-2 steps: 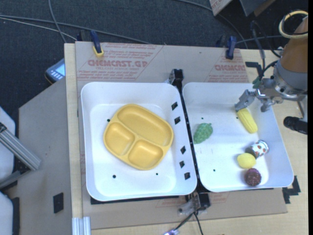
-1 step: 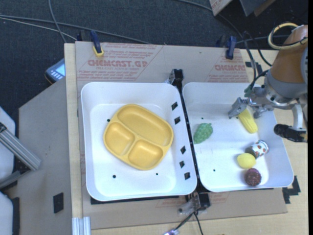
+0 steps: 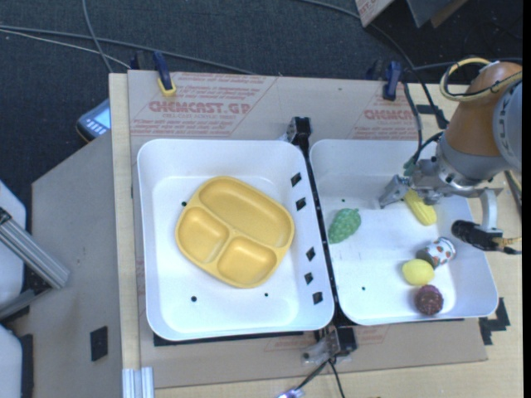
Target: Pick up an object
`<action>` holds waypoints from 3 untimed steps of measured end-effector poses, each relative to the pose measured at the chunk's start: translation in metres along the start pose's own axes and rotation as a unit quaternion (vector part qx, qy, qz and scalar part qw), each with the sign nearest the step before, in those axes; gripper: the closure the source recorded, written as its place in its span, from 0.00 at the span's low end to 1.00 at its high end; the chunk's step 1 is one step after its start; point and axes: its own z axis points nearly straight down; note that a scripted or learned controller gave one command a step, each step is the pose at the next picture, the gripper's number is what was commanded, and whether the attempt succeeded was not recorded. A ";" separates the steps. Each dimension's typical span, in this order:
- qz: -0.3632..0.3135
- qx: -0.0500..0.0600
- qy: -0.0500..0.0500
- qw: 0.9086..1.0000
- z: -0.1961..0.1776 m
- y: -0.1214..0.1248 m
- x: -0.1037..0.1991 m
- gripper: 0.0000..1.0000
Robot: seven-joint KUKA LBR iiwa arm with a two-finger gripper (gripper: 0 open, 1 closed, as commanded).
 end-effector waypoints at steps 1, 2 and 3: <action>0.001 -0.004 -0.001 1.000 -0.015 0.002 -0.001 1.00; 0.000 0.001 0.003 1.000 -0.063 0.011 -0.006 1.00; 0.000 0.001 0.003 1.000 -0.108 0.017 -0.008 1.00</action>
